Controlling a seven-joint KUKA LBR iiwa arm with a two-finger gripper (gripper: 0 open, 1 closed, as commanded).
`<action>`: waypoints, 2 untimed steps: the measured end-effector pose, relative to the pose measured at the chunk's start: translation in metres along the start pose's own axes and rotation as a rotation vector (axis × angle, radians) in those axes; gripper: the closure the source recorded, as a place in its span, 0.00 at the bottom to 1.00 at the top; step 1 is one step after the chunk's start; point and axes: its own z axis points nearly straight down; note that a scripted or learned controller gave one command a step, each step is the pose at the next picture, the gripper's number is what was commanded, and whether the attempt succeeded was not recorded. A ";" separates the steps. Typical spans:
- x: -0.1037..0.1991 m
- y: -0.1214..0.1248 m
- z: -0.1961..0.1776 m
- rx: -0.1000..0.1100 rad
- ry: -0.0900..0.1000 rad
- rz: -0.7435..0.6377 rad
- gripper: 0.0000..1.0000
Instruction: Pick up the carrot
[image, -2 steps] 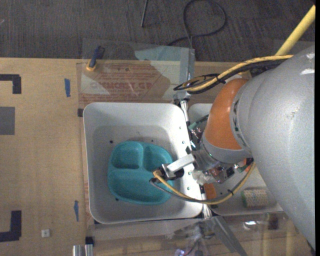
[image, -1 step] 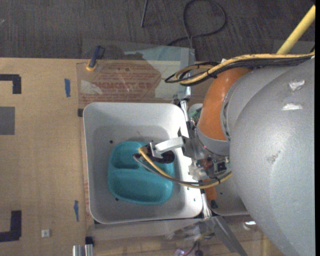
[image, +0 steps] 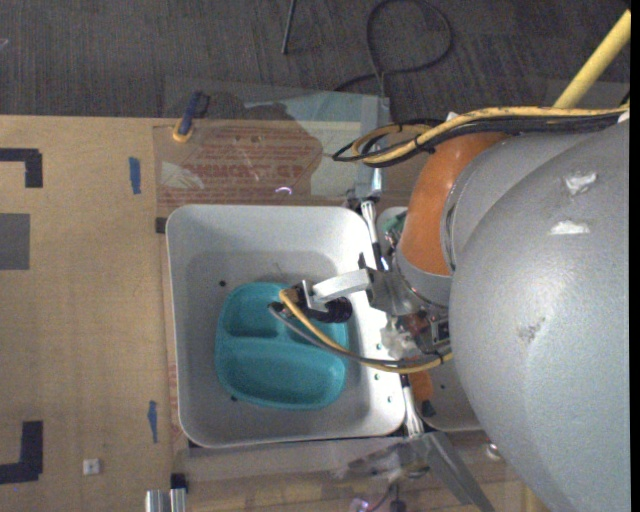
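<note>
A small orange piece (image: 421, 384), which may be the carrot, peeks out from under the arm at the left edge of the right bin; most of it is hidden. My gripper (image: 400, 336) hangs over the divider between the two bins, just above that orange piece, and the big grey arm (image: 540, 300) with its orange band covers most of it. I cannot make out anything held in it.
The left white bin (image: 200, 240) holds a teal divided plate (image: 275, 350) in its lower middle. A bit of green (image: 394, 226) shows at the right bin's upper left corner. The arm hides nearly all of the right bin. Tan bench surface with blue tape marks lies to the left.
</note>
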 end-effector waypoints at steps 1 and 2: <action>0.007 -0.031 0.012 0.002 0.004 0.063 1.00; 0.008 -0.029 0.005 -0.002 0.002 0.071 1.00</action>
